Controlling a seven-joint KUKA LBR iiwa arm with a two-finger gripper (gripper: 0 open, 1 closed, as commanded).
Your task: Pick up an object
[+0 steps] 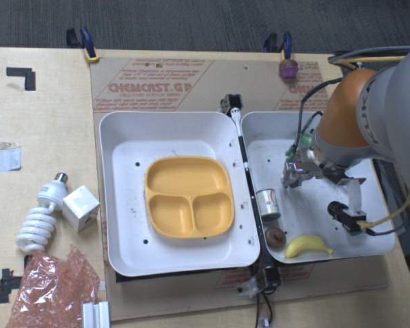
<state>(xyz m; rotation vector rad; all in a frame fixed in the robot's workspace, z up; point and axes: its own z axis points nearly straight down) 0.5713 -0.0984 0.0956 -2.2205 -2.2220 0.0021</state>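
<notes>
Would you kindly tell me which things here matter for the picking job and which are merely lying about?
For the job:
- hand, over the right bin
- banana
- small metal can
- brown round thing
- yellow divided tray in the left bin

Lying about, outside the bins:
- spiral light bulb
- white cube
- crumpled pink wrap
- purple thing

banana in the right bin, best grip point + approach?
Take the banana across its thick middle, coming straight down from above. It lies flat along the right bin's near wall, long axis left-right, so close across its short width. The brown object crowds its left tip; the middle looks freer.
</notes>
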